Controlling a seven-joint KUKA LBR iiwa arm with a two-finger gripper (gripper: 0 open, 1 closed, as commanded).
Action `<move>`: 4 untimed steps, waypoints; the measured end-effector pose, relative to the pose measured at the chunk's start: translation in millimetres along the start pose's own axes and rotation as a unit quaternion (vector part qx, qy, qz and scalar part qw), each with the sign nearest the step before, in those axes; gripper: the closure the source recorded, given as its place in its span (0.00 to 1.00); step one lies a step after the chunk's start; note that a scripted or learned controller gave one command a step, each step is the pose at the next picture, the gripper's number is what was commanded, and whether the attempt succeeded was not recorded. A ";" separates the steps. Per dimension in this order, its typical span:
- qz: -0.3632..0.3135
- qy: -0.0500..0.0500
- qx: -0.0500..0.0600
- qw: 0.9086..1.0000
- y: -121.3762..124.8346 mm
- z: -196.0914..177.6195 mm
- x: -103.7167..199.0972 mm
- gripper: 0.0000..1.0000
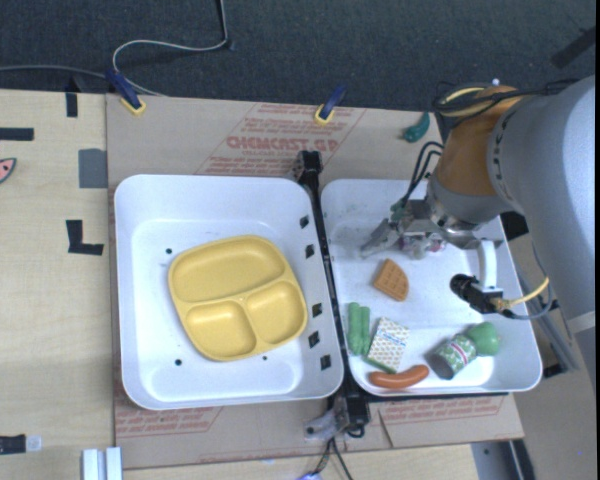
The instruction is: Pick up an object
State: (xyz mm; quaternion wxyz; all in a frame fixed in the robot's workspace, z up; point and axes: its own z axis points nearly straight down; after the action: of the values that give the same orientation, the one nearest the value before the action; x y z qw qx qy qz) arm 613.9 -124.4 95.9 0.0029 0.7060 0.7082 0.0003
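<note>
Looking down from my remote station, nearest me in the right bin (525, 373) lie a sausage (400, 376), a green-capped bottle (464, 350), a patterned packet (388, 344) and a green piece (358, 328). Beyond them an orange waffle-like wedge (391, 280) sits free. Just past it my gripper (387, 235) hovers, jaws spread and grasping nothing, apparently positioned for a descent. The yellow tray (238, 296) fills the left bin (140, 298).

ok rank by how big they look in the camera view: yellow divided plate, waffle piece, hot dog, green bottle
1. yellow divided plate, far the largest
2. green bottle
3. hot dog and waffle piece: look about alike, the hot dog longer and thinner, so I won't rank them
</note>
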 end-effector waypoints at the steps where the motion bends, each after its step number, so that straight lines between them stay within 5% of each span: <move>1: 0.002 0.001 0.001 1.000 -72.0 9.3 20.7 0.00; 2: 0.002 0.000 0.000 1.000 -71.3 -0.3 19.8 1.00; 3: 0.002 0.000 0.000 1.000 -71.4 -0.3 19.9 0.00; 4: 0.001 0.002 0.001 1.000 -37.8 9.7 26.4 0.00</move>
State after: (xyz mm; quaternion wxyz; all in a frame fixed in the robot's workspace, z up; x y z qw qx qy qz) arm 576.1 -98.2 86.0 0.0007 0.7067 0.7075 0.0005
